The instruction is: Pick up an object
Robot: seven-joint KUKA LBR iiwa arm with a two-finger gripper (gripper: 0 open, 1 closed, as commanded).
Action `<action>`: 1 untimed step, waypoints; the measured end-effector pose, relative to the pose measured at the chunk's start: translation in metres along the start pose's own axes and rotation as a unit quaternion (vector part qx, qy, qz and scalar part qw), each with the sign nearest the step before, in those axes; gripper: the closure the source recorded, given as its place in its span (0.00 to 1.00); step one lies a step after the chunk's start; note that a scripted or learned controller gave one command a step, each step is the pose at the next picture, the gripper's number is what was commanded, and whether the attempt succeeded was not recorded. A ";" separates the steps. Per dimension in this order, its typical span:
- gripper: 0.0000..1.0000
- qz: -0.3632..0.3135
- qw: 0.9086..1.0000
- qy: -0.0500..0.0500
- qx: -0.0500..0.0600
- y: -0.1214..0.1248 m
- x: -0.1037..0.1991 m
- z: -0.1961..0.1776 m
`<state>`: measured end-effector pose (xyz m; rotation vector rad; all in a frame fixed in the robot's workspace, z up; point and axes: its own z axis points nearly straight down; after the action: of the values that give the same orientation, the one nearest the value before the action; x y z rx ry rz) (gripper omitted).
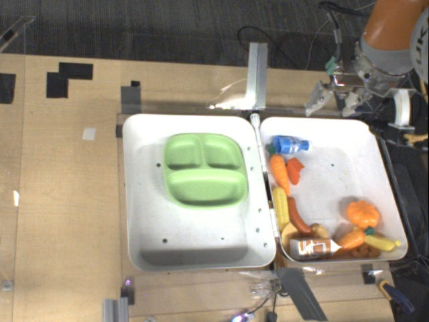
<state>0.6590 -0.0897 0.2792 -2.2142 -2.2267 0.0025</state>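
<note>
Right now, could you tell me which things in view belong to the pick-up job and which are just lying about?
Belong to the job:
gripper
blue bottle
carrots
orange pumpkin
banana

Lying about:
green divided plate
black floor markers

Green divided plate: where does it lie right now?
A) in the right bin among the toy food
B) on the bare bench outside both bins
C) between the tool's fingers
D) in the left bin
D: the green divided plate lies flat on the floor of the left bin, while the toy food is in the right bin.
</note>
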 end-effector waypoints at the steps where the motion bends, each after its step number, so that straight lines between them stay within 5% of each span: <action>1: 0.00 0.098 0.995 0.001 -0.002 0.011 0.030 0.046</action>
<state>0.6698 -0.0595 0.2332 -2.4239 -1.9994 -0.0024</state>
